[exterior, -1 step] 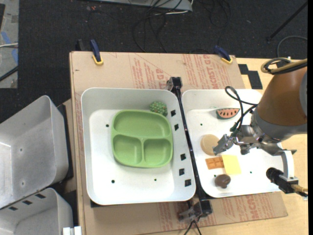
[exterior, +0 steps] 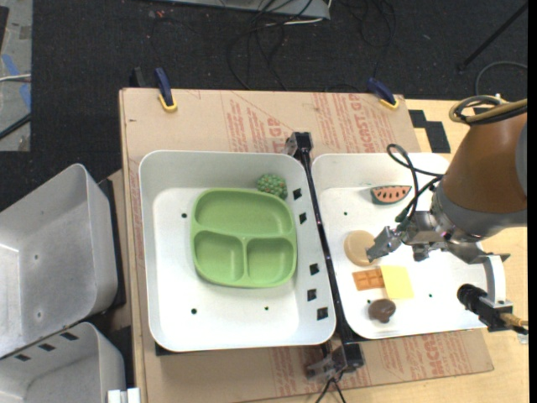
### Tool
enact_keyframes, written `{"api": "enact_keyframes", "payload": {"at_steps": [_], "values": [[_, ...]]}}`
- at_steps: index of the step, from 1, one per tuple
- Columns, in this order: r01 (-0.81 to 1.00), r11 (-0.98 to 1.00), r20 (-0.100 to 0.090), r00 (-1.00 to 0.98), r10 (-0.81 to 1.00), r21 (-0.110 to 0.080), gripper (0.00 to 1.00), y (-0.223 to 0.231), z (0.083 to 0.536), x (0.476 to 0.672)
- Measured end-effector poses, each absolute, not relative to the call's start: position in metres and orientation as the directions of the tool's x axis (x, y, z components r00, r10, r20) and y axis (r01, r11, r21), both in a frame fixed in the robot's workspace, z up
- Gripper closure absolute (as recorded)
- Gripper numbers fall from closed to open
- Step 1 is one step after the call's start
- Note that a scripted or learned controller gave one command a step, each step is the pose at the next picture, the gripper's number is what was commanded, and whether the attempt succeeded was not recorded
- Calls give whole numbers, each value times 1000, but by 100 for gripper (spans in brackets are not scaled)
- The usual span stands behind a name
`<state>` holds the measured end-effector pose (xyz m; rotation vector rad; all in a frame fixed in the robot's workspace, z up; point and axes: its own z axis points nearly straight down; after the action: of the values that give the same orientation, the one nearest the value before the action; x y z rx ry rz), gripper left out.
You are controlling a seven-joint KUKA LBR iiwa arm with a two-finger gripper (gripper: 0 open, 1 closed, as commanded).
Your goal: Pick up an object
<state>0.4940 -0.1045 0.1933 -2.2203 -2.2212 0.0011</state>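
Observation:
In the right bin (exterior: 352, 175) lie a watermelon slice (exterior: 390, 195) at the back, a tan round cookie (exterior: 360, 247), an orange cracker (exterior: 367, 280), a yellow square block (exterior: 398, 282) and a brown round piece (exterior: 382, 311) near the front. My gripper (exterior: 382, 248) hangs low just right of the tan cookie and above the yellow block, its dark fingers pointing left. Nothing shows between the fingers. The orange-banded arm (exterior: 491, 175) reaches in from the right.
The left bin (exterior: 159, 225) holds a green divided plate (exterior: 245, 238) and a small green bumpy ball (exterior: 271, 184) at its back right. A black divider (exterior: 315, 225) runs between the bins. White tubs (exterior: 50, 250) stand left of the bench.

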Motion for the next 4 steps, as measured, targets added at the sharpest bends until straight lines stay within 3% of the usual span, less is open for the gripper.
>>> {"api": "enact_keyframes", "payload": {"at_steps": [1, 2, 3, 4], "values": [[1000, -2, 2, 2, 1000, -6, 0, -107, 130, 491], [1000, -4, -4, 4, 1000, 4, 0, -108, 93, 492], [1000, -3, -1, 3, 1000, 14, 100, -106, 107, 496], [1000, 3, -2, -3, 1000, 6, 100, -107, 171, 497]]}}
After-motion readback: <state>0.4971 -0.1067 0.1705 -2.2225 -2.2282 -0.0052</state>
